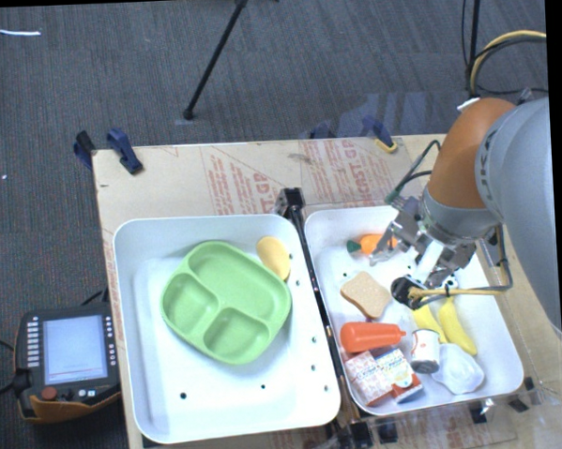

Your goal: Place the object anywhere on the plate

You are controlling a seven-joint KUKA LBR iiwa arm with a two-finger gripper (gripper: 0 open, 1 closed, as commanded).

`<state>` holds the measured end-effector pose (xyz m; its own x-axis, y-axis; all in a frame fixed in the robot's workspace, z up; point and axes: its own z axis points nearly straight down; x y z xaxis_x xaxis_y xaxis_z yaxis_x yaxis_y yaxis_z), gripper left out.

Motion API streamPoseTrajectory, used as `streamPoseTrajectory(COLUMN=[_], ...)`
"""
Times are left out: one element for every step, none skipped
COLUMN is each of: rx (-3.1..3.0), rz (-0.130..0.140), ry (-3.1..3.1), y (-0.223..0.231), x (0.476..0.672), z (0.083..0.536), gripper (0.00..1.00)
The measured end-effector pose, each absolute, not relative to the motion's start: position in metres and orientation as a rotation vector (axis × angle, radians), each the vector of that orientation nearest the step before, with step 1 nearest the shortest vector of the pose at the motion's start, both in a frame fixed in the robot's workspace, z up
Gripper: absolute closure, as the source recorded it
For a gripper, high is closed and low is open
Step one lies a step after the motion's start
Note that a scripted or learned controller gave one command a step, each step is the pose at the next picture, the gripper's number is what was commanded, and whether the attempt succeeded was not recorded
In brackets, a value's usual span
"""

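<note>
Leftmost, far from the gripper (417,270), a pendant (66,359) lies off the bench. Nearer, in the left bin (145,404), sits the green plate (227,300) with three compartments, and a yellow lemon (274,257) lies just beside the plate's upper right rim, touching or nearly so; both are well to the gripper's left, across the divider. In the right bin (498,325), a small orange piece (367,243) lies up and left of the gripper, a bread slice (365,294) just to its lower left, and a carrot (369,335) below that. A printed box (383,374) lies further below, near the front wall. The gripper hangs low over this bin's middle; whether it is open or closed cannot be told. A banana (446,317) lies just below and right of it, with a can (424,349) and a white lump (458,372) beneath.
</note>
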<state>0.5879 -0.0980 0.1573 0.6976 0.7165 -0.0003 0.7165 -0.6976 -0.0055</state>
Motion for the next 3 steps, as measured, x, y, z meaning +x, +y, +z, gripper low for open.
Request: streamPoseTrajectory(rx=[-2.890,-2.890,-2.890], rz=[0.004,0.004,0.004], ry=[-1.220,-1.220,-1.220], y=[-0.0980,-0.0980,-0.0980], x=[0.5879,0.5879,0.5879], z=[0.1573,0.1573,0.1573], gripper=[0.00,0.00,0.00])
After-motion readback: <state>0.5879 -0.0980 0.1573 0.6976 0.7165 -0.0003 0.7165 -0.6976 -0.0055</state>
